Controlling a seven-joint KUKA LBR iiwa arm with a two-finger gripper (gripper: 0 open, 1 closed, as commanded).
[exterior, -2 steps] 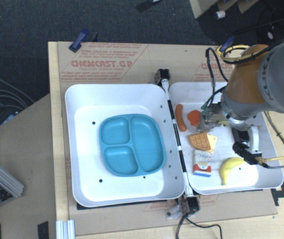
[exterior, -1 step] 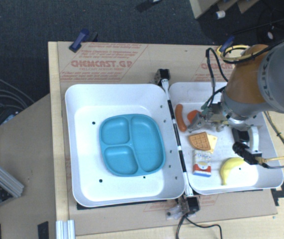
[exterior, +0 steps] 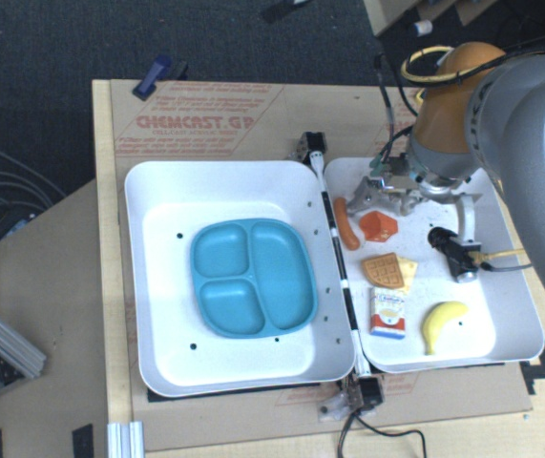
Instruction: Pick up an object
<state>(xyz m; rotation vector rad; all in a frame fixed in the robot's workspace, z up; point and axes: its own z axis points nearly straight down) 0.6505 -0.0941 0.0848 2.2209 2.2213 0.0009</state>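
Note:
My gripper (exterior: 384, 201) hangs over the back of the right bin (exterior: 511, 337), reaching down from the grey arm with its orange band. Just in front of it, and partly under it, lies a red-orange chunk (exterior: 380, 226). An orange-red sausage (exterior: 346, 228) lies to the left, along the bin's left wall. Nearer the front are a tan waffle-like cracker (exterior: 382, 271) with a yellow wedge (exterior: 407, 273) beside it, a small red and white carton (exterior: 387, 314) and a yellow banana (exterior: 441, 325).
The left bin (exterior: 148, 256) holds a blue divided plate (exterior: 253, 277). A blue object (exterior: 152, 77) lies on the bench's back left corner. Cables run at the far left and behind the bench.

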